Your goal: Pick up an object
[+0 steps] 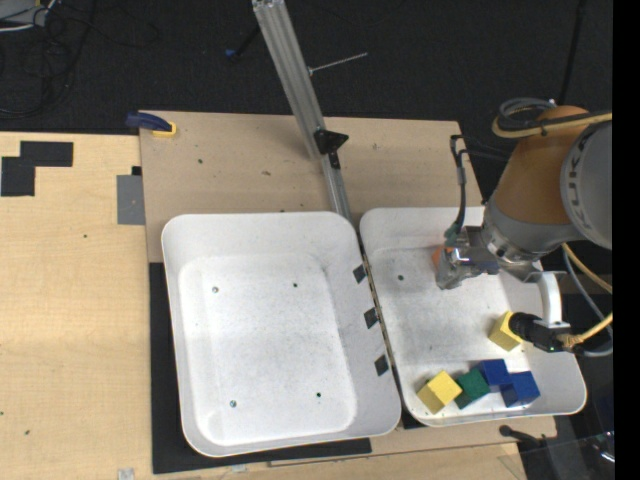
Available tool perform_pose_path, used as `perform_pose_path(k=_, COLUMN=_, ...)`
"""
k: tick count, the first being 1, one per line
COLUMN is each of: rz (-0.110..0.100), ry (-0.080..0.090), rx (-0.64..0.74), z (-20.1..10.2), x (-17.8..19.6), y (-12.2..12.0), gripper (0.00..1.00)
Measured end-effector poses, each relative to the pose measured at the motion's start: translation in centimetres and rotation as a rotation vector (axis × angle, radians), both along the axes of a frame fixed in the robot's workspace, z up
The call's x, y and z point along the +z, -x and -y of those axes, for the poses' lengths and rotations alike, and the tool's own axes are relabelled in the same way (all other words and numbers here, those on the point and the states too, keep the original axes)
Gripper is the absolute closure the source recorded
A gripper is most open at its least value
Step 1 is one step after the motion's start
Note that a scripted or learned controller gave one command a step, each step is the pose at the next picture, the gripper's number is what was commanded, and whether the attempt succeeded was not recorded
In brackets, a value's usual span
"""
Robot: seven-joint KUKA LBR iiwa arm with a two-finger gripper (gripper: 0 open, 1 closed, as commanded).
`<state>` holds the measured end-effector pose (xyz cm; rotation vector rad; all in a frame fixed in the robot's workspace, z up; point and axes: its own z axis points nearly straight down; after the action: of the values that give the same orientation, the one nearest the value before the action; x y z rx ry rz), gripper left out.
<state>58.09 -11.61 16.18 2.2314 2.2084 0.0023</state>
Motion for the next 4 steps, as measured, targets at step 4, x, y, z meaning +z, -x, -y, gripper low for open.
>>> perform_pose_path(k=4, rz=-0.005, ry=-0.002, rx=0.014, z=-9.4, x=10.7, y=-1.0, gripper=1.00)
